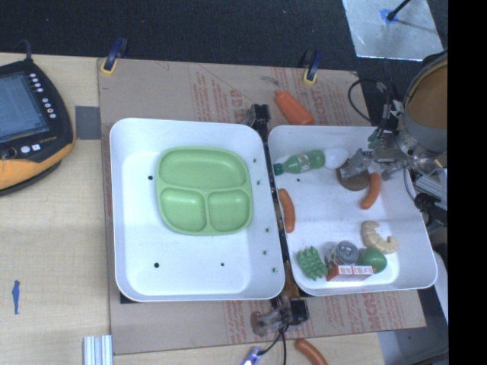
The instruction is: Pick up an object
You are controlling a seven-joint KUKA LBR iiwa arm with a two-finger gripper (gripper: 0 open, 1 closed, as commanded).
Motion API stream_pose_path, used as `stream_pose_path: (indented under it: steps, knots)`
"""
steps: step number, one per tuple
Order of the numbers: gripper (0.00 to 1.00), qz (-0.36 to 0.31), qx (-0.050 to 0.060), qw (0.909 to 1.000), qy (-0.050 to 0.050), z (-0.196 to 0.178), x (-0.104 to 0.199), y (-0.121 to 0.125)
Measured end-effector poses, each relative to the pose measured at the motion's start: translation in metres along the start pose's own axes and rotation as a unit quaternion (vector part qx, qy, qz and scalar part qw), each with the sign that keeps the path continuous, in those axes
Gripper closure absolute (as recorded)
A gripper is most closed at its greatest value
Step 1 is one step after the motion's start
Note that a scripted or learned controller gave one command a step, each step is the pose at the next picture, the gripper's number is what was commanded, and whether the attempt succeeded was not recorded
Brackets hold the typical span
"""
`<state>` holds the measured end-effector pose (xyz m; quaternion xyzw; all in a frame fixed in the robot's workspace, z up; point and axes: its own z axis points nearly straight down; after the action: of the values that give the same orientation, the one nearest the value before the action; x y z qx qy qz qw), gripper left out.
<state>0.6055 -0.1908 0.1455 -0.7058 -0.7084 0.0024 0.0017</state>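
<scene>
over the right bin (411,276) now, jaws (364,172) low at its far right corner, right above a brown round piece (351,179) and just left of an orange sausage (370,191). can't tell whether spread or pinching, too blurred. green bottle (299,163) lying to the left, near the dividing wall. croissant (378,236), green leafy toy (310,262) and red-and-white box (350,272) clustered along the near edge, well apart. green divided plate (204,190) sitting in the left bin (137,272).
</scene>
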Motion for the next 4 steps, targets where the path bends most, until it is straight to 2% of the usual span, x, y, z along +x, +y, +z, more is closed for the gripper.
stream_pose_path:
  steps: [1,2,3,4]
  knots:
    - [0.00,0.000,-0.002,1.0000,0.001,0.020,0.010,0.050]
    - [0.00,-0.001,-0.001,1.0000,0.000,0.034,0.064,0.027]
    - [0.00,0.000,-0.003,1.0000,0.000,-0.075,0.039,0.037]
    - [0.00,0.000,0.000,1.0000,0.000,-0.003,0.034,-0.002]
